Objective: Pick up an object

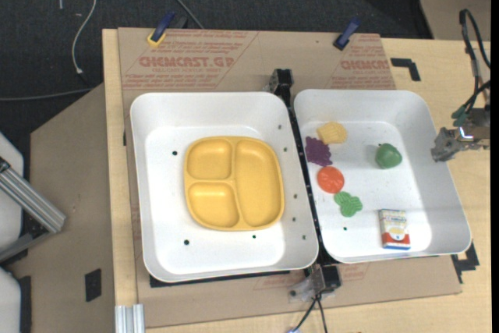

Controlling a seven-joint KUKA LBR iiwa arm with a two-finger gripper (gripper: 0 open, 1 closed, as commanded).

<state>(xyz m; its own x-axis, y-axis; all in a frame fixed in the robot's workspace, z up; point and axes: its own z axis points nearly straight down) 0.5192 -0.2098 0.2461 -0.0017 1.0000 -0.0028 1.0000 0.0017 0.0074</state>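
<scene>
The right white bin point(417, 109) holds several small items. A yellow piece point(333, 132) lies beside a purple grape bunch point(316, 150). Below them are an orange-red round piece point(330, 179) and a small green leafy piece point(348, 204). A round green fruit point(387, 156) sits toward the right wall. A small red, white and blue box point(396, 229) lies near the front right corner. My gripper point(452, 141) is a small grey shape just outside the bin's right rim, level with the green fruit and apart from every item.
The left white bin point(156, 168) holds a yellow divided plate point(234, 182). Blue clamps point(162, 27) point(346, 33) pin the cardboard sheet at the back. Cables point(474, 51) hang at the far right above the gripper.
</scene>
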